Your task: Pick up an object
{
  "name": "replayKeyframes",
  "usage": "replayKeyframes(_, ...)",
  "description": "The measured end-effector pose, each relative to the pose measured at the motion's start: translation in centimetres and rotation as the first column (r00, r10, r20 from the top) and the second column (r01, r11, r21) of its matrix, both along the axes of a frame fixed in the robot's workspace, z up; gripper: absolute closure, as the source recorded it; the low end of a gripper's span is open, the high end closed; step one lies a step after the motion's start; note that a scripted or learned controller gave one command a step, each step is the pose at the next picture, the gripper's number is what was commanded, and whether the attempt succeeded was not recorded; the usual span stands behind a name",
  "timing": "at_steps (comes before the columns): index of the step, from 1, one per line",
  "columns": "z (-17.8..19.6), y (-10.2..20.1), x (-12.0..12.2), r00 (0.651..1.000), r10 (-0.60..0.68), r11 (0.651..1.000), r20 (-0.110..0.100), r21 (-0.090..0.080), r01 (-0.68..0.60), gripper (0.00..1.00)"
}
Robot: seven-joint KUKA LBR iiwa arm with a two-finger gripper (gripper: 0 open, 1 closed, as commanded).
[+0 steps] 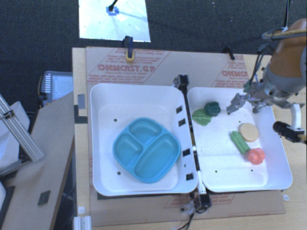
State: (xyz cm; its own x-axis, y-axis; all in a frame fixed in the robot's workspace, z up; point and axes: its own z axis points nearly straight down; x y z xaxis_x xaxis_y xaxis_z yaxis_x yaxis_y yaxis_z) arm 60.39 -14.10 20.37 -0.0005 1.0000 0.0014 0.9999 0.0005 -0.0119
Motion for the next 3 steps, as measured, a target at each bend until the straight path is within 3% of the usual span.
replayKeyframes(1, 0.8, 0.0, 0.3, 1.0, 0.002, 1.0, 0.013, -0.002, -0.002, 0.0)
replayKeyframes(3, -8.2, -1.0, 0.6, 1.0, 0.0, 1.0, 0.011, -0.002, 0.0, 0.0)
